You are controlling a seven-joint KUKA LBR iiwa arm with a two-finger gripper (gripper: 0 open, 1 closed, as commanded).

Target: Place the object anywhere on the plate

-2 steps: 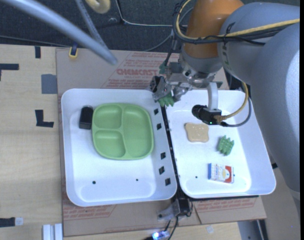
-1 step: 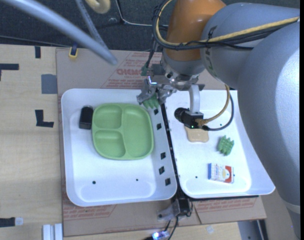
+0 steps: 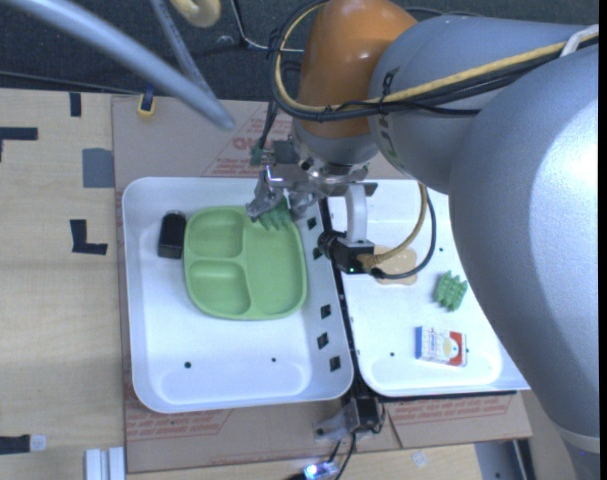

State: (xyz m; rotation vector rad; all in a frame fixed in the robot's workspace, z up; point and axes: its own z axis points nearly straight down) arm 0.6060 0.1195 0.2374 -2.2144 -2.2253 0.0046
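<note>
The arm's gripper (image 3: 283, 200) hung over the far right corner of the green plate (image 3: 245, 268), which lay in the left bin (image 3: 148, 298), its three compartments bare. A small green object (image 3: 276, 218), toothed like a comb or a building block, sat directly beneath the metal fingertips at the plate's upper rim, and whether it was pinched between them, merely touching them, or already resting on the plate could not be told from above; nor could it be made out whether the fingers were spread or pressed together, since the orange wrist and its cables covered most of the tool. The object's long side appeared to run roughly along the plate's near edge, with the plate's open compartments lying toward the camera and to the left of the pincer. A black block (image 3: 171, 235) stood just beside the plate's left rim. In the right bin (image 3: 438, 378) lay a green toy (image 3: 449, 291), a small printed card (image 3: 441, 346) and a tan piece (image 3: 398, 265) partly hidden by the tool.
</note>
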